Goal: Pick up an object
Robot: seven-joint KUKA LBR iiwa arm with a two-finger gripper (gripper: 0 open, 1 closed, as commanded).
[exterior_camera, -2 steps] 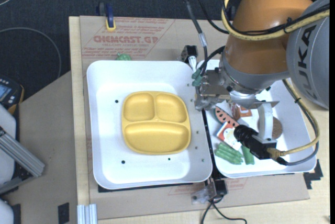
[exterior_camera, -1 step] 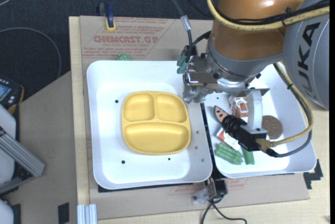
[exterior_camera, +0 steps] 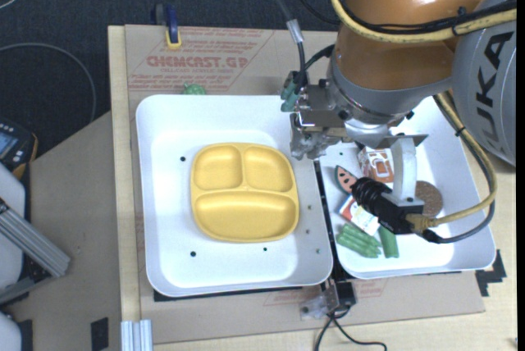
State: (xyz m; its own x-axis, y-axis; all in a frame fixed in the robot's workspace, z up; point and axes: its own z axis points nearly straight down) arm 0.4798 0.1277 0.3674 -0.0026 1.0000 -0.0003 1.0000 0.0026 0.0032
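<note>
Dark carpet surrounds a brown board holding two white bins. At centre left, the left bin [exterior_camera: 156,177] holds a yellow divided plate [exterior_camera: 244,192]. At right, the grey and orange arm [exterior_camera: 402,21] hangs over the right bin [exterior_camera: 472,247], above green beans [exterior_camera: 361,241], a brown disc [exterior_camera: 428,195] and small packets [exterior_camera: 379,165]. Its gripper [exterior_camera: 316,128] sits near the bins' shared edge; I cannot tell its grip.
</note>
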